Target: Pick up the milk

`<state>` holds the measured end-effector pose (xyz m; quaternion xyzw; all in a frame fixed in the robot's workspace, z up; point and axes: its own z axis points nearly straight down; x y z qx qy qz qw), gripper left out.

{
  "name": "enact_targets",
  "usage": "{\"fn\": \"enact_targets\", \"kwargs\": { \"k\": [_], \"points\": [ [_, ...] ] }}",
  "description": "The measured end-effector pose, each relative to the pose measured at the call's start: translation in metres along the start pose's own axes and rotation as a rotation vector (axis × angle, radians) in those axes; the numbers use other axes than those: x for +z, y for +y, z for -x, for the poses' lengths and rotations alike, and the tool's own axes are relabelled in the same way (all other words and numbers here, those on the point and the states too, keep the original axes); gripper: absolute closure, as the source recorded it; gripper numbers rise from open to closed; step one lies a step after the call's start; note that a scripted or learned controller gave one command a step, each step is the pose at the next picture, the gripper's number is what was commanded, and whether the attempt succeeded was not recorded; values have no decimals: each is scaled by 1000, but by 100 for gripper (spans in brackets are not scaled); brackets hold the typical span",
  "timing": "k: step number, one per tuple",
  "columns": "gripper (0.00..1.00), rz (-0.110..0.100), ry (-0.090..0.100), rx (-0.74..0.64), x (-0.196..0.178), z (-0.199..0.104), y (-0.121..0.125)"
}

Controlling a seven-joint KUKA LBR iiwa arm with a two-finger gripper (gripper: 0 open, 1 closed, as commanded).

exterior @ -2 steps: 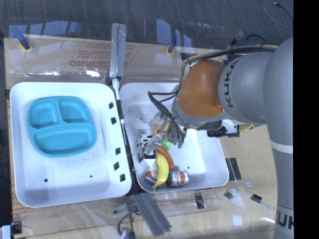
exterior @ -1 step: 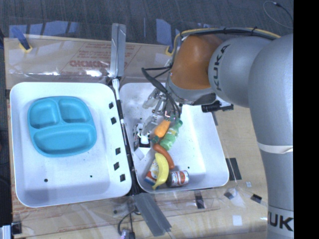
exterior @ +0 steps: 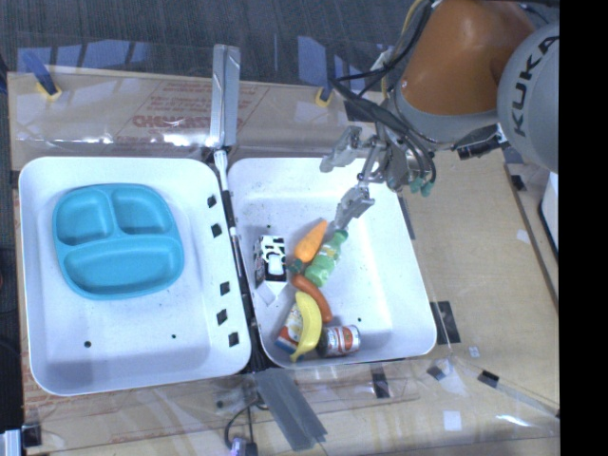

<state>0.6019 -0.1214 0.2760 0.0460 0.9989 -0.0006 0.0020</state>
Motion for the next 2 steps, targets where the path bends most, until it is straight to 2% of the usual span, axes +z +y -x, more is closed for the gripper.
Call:
{"fn": "enact_targets", "kwargs": {
  "k": [1,2],
  "points": [
    [0,-1,-12,-198,159,-48,24],
    [0,2,-15,-15,163,22,17]
  ]
}}
